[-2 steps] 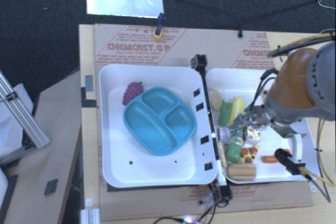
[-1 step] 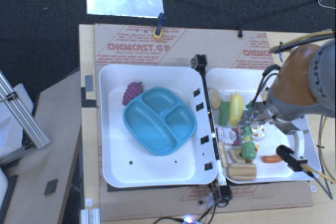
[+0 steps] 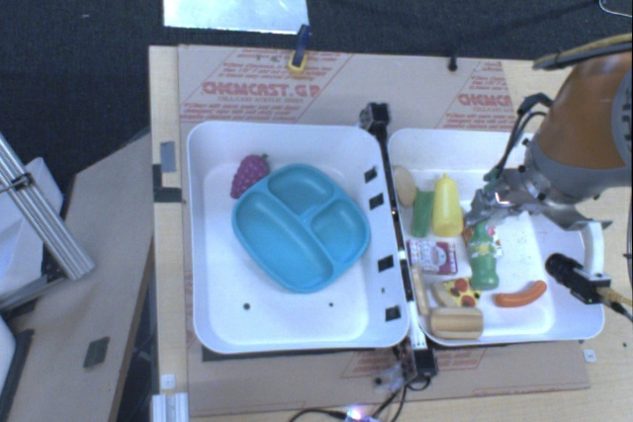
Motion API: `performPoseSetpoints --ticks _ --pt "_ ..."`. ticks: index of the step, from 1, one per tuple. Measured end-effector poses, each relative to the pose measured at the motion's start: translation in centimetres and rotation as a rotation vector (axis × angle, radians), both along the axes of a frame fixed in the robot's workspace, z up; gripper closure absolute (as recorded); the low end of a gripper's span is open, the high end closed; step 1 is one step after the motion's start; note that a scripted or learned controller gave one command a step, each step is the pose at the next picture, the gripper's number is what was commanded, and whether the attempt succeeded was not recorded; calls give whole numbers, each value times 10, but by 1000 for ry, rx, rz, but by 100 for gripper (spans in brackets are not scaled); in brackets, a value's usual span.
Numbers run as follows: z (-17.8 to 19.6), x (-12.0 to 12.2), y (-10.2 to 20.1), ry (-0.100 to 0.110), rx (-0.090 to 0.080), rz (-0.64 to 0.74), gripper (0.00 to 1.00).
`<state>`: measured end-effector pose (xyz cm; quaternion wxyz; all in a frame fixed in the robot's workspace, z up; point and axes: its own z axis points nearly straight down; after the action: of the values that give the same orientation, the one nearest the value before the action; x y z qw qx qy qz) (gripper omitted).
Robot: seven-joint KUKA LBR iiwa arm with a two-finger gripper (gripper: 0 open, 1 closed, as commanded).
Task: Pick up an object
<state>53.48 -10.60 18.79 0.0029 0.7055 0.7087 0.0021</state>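
Note:
My gripper (image 3: 484,217) hangs over the middle of the right bin (image 3: 569,326), and the arm comes in from the right. Just below its tip lies a green bottle (image 3: 484,262) with a red label; whether the gripper touches it I cannot tell. To the left of the gripper stand a yellow bottle (image 3: 447,205) and a green piece (image 3: 422,211). A pale round item (image 3: 404,183) lies by the bin's left wall. Nearer the front lie a red and white packet (image 3: 433,255), a pizza slice (image 3: 456,292), a bun (image 3: 456,321) and an orange sausage (image 3: 519,294).
The left bin (image 3: 213,311) holds a blue divided plate (image 3: 300,226) with a bunch of purple grapes (image 3: 248,174) at its upper left. A black clipped divider (image 3: 388,222) runs between the bins. A yellow and blue clamp (image 3: 299,52) sits at the board's back edge.

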Motion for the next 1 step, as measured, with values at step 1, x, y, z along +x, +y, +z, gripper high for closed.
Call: performPoseSetpoints --ticks 1 --pt "39 2 0 2 0 0 100"
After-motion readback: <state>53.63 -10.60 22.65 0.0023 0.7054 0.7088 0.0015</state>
